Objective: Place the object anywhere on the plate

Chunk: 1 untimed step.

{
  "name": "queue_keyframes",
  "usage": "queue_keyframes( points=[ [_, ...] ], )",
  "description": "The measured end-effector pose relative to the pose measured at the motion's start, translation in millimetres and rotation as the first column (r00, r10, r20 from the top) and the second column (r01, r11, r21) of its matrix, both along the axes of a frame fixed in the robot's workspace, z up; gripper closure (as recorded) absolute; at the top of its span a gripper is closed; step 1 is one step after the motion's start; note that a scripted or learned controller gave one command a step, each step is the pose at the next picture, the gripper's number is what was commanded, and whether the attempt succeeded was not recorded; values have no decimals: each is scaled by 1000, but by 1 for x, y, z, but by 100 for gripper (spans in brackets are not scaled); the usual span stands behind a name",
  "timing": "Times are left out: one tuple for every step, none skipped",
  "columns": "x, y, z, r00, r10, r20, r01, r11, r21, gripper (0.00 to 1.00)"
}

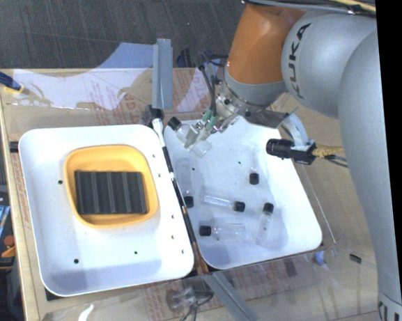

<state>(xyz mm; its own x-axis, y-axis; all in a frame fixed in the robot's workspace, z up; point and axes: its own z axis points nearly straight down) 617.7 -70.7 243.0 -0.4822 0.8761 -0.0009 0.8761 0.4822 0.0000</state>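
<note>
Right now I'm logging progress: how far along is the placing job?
Nothing looks placed yet: the yellow plate in the left bin carries just its dark ridged insert. The gripper hangs over the right bin, where several clear vials lie. Picking and placing remain.

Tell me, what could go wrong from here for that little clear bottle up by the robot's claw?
1. The vial sits near the gripper at the right bin's upper left corner; clear and small, it might slip or be missed.
2. The yellow plate is in the left bin, so the vial could drop while crossing the rims between.
3. The plate's dark ridged insert may let a round vial roll.
</note>
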Motion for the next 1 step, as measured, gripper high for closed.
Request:
queue_keyframes(
  points=[
    [35, 31, -22, 958, 288, -1, -288, 958, 0, 100]
  ],
)
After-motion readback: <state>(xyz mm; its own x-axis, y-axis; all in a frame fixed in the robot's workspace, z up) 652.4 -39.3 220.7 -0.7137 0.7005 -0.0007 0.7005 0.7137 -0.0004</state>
